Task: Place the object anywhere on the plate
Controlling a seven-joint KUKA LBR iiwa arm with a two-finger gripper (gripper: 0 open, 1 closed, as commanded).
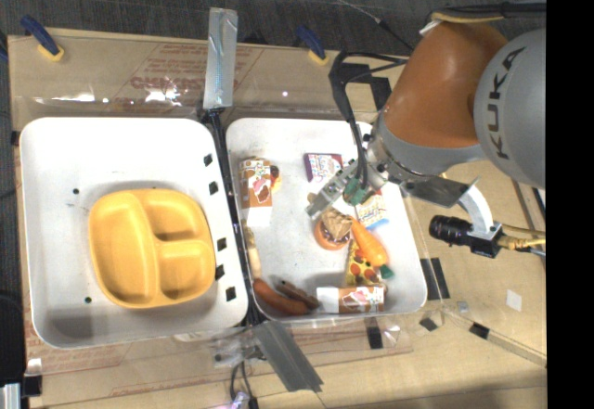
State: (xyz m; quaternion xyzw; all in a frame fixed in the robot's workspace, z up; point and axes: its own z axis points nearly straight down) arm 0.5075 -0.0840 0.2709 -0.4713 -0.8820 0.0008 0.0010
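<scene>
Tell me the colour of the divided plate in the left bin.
Yellow: the yellow three-compartment plastic plate shows plainly in the camera view, sitting in the left white bin.

Robotics lab (KUKA arm (483,101), 2 bins (56,147))

"KUKA" in dark capitals on grey arm (515,110), running up the casing at a slant; faint reddish print on cardboard (176,73) behind left bin, too washed out to read; printed packets in right bin – purple one (322,163), brown one (258,182), carton (351,299) – lettering too small to make out
</scene>
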